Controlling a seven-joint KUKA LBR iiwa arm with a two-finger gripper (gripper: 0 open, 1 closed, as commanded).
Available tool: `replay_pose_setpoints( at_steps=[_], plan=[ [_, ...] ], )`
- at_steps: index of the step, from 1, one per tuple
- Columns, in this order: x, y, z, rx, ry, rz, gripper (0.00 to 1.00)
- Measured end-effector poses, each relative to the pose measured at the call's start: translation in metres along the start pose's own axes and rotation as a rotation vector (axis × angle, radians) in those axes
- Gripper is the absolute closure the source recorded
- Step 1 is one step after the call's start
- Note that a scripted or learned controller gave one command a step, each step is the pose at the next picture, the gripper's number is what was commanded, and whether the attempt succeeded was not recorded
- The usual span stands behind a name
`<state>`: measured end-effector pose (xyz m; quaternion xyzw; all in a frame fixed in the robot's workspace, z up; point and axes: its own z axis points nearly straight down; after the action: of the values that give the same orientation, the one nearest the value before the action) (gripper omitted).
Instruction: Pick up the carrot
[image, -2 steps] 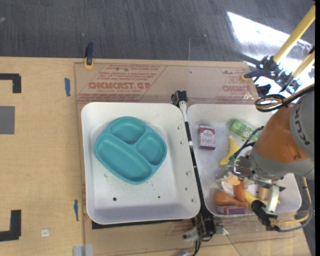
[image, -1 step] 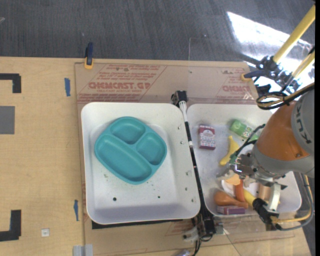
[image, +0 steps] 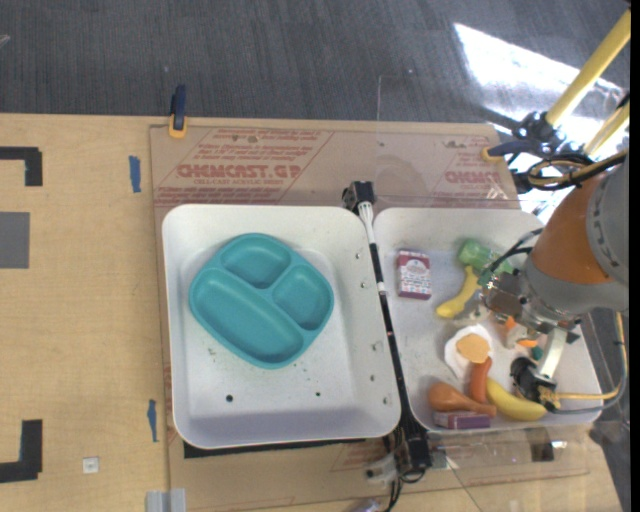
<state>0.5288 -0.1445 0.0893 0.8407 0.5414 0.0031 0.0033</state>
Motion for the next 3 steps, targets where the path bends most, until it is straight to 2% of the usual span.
replay_pose_setpoints(
  at_steps=[2, 3],
  plan=[
    [0.002, 0.001, -0.017, 0.000, -0.004, -0.011, 1.00],
    [0.120, -0.048, -0.096, 0.010, 0.003, 0.001, 1.00]
  ],
)
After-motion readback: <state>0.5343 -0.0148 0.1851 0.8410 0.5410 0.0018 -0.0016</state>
